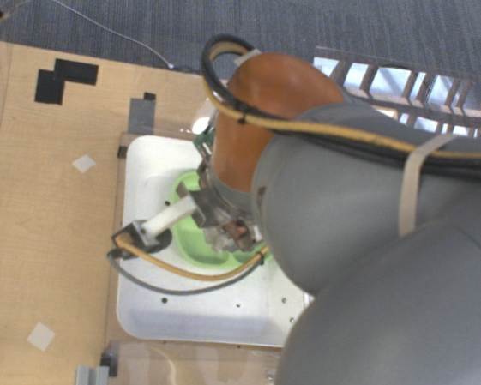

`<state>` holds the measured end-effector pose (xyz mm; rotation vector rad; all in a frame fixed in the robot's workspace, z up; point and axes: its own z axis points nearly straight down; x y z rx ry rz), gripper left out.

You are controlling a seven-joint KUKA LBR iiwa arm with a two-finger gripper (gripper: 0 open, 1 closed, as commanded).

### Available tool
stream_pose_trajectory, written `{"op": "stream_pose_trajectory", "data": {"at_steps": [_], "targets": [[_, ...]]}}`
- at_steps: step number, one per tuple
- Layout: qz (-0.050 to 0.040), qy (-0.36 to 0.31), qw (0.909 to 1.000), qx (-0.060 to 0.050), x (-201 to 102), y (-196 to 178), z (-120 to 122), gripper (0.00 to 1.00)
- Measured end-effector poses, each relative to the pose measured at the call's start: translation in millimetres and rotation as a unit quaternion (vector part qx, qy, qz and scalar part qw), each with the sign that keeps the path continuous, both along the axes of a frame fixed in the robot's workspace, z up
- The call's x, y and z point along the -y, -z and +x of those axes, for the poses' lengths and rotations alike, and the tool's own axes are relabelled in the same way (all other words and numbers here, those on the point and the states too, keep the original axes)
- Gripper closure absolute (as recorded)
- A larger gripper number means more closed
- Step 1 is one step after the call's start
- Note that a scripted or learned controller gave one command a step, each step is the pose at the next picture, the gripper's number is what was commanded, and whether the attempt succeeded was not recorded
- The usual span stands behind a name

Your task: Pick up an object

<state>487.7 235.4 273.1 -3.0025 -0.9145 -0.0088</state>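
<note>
While the arm (372,245) hung over the white bin (137,305), its gripper (219,228) sat directly above a green object (192,238); its grasp — impossible to tell.

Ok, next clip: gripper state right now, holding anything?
Gripper: cannot be told. It is down in the white bin, over a green object.
</note>
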Motion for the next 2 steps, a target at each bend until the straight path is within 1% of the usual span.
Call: {"op": "stream_pose_trajectory", "data": {"at_steps": [1, 2], "targets": [[-0.0021, -0.135, 0.9908, -0.001, 28.1, -25.2, -0.3, 1.00], [-0.0030, -0.367, 0.9303, -0.001, 76.7, -3.6, -0.2, 1.00]]}}
